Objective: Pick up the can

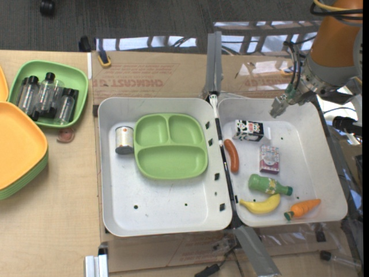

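Camera view: can [124,139] far from gripper [279,106]

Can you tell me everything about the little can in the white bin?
The can is small and silvery, and looks like metal. It lies on its side, with a round reddish-brown end facing the far side of the bench. It rests on the floor of the left bin, near that bin's left wall, just left of the green divided plate; whether they touch is hard to tell. Nothing holds it: the pincer hovers far off, over the right bin.

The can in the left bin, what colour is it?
Silvery grey, with a reddish end, lying beside the green plate; the can shows in the camera view.
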### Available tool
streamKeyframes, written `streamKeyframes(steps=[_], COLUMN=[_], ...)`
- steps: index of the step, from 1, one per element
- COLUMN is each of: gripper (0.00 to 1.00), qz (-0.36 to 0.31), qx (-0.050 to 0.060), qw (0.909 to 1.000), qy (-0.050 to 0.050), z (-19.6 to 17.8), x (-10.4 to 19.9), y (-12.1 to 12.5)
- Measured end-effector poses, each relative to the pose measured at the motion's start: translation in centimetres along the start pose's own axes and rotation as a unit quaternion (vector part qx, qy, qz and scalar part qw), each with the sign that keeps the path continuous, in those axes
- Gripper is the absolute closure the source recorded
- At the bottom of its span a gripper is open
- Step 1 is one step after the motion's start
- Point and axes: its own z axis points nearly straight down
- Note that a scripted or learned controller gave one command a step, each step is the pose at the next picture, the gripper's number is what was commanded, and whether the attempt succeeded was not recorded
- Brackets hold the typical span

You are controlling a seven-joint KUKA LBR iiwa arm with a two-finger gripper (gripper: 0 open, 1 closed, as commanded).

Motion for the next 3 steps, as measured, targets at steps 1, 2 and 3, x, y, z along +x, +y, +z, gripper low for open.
streamKeyframes(steps=[1, 2, 3], gripper=[1.00, 1.00, 1.00], qz=[0.031, 0.116, 0.123], qx=[-0.001, 0.001, -0.001], qw=[0.9995, 0.9932, 0.9924], qy=[-0.001, 0.000, -0.001], z=[-1.8, 0.4, -1.9], x=[2.2, 2.1, 0.0], y=[4.0, -2.4, 1.3])
